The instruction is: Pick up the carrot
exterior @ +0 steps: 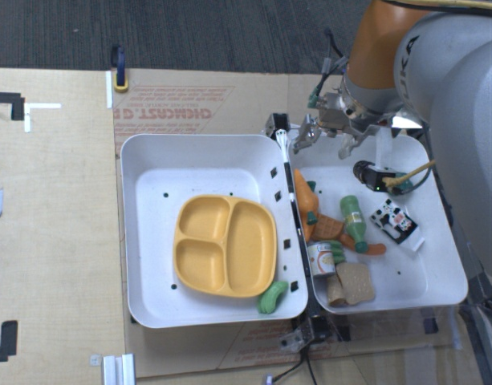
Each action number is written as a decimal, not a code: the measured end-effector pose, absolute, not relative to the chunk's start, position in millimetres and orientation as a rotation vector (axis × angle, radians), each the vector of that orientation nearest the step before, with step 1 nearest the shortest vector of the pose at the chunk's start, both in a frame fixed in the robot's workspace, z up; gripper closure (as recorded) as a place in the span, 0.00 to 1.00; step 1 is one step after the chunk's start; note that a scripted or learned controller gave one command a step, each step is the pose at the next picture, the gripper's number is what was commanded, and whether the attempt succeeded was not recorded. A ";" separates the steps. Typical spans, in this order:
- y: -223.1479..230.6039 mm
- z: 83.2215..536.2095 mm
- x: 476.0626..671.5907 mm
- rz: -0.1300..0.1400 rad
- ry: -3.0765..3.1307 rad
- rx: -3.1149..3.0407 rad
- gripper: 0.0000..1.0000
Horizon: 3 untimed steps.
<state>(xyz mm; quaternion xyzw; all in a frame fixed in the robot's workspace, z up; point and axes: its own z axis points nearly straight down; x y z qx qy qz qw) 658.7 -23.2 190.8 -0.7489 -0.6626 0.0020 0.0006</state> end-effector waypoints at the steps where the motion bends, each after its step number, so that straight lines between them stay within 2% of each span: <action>1: -23.2 190.8 658.7 0.006 -2.081 -2.352 0.00; 3: -23.2 190.8 658.7 0.006 -2.081 -2.352 0.00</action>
